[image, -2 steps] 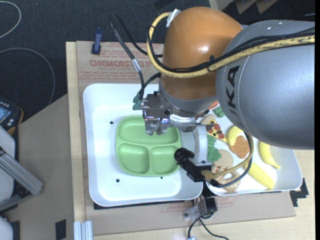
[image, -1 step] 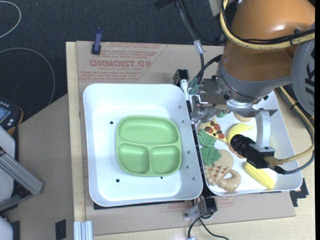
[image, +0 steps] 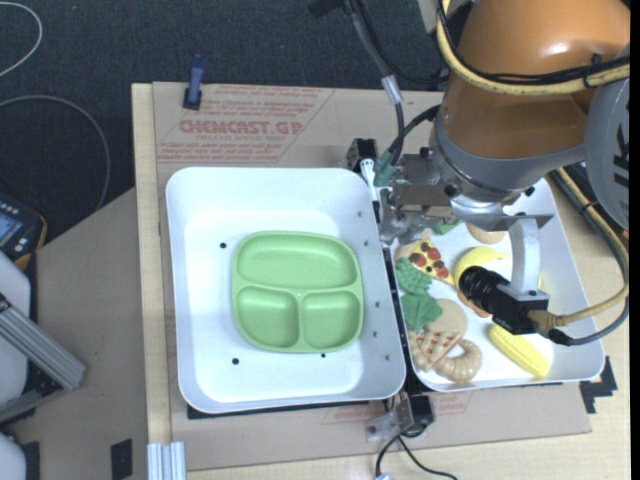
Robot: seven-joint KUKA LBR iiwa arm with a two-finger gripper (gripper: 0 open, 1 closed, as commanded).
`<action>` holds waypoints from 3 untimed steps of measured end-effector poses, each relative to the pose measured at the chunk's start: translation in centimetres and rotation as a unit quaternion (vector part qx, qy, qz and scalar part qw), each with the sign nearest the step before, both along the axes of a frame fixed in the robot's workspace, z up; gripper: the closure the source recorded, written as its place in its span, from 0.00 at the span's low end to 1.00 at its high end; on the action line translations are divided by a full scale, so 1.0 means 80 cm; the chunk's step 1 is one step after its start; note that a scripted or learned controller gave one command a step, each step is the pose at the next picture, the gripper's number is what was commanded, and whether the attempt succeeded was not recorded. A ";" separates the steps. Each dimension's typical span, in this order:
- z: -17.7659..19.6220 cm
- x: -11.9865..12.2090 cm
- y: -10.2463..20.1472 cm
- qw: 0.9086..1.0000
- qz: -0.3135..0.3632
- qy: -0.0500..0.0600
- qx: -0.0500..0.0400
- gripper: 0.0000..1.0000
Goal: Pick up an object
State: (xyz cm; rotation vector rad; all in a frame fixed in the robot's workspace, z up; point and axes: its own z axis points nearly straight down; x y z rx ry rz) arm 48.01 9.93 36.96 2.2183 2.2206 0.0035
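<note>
Left bin point(image: 190, 268): green tray point(image: 297, 290) centred, white margin all round. Right bin point(image: 575, 358): crowded toy food point(image: 440, 318). Gripper point(image: 415, 208) at its upper-left corner; grip state undeterminable.

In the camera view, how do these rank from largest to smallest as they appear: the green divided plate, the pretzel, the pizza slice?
1. Green divided plate, clearly the largest.
2. Pretzel.
3. Pizza slice, though the arm partly covers it, so its rank below the pretzel is uncertain.
</note>
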 end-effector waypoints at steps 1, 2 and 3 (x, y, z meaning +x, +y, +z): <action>-0.100 -0.002 -0.062 1.000 -0.004 0.007 -0.001 1.00; 0.078 0.001 -0.107 1.000 -0.002 -0.008 0.000 1.00; -0.027 -0.002 -0.163 1.000 -0.004 0.006 0.000 1.00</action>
